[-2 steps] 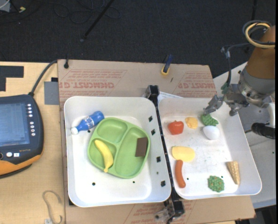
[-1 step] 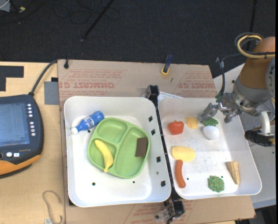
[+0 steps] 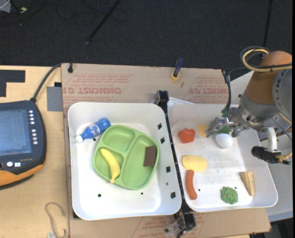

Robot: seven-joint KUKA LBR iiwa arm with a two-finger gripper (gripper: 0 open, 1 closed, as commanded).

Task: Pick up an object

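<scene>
In the camera view, the gripper [image 3: 225,129] is hovering at the right bin's [image 3: 266,197] one o'clock corner, directly over a white egg-shaped object [image 3: 224,141] (smooth, rounded, pale). Whether its pincer is wide or narrow I cannot tell. A red pepper [image 3: 186,135] is lying at the egg's nine o'clock.

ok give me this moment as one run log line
arm: over right bin | gripper: above white egg-shaped object, grasp unconfirmed | nearby: red pepper, hot dog, ice cream cone | left bin: green plate with banana
</scene>
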